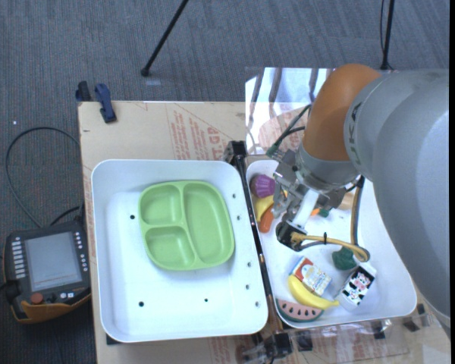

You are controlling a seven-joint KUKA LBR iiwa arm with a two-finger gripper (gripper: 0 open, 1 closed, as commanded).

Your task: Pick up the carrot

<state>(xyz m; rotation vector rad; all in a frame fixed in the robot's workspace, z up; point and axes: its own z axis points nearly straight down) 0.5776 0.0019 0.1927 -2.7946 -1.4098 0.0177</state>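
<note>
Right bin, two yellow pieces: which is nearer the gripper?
The small yellow piece between the purple toy and the carrot. The banana lies farther off, by the watermelon slice.

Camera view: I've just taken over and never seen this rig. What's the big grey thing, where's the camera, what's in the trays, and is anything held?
The camera is fixed above the bench and looks down at a slant. The big grey shape with the orange band is the robot arm, reaching in from the right. Its claw hangs over the right bin, near that bin's left wall. I cannot tell from this view whether it holds anything. The carrot, the small orange piece, lies in that bin just left of the claw. A yellow piece and a purple one lie just beyond it. Nearer the front are a banana, a watermelon slice and a cow-patterned carton. The left bin holds a green divided plate.
</note>
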